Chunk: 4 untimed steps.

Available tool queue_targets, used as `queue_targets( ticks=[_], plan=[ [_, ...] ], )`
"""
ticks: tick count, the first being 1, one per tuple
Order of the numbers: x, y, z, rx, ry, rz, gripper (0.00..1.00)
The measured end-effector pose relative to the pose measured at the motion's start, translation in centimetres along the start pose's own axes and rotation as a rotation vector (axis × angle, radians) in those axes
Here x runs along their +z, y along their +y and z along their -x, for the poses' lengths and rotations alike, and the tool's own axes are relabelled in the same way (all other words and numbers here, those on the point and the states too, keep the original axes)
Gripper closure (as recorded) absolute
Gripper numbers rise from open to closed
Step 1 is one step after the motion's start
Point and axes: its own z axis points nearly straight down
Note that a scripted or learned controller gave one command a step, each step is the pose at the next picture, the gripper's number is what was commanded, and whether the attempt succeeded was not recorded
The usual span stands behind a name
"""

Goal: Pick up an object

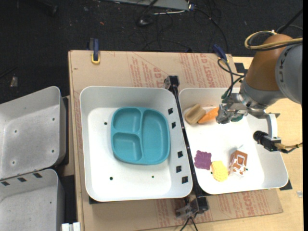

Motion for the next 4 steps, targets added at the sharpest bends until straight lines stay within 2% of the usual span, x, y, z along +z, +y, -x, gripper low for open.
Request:
queue_targets(
  ticks=[1,3,4],
  plan=[
    [-5.3,0.1,0.0,-0.004,0.0,0.0,1.0],
    [-6.4,0.4,-9.6,-0.009,0.002,-0.004,1.0],
    [-7.1,-1.5,-14.7,-0.01,0.003,-0.006,1.0]
  ],
)
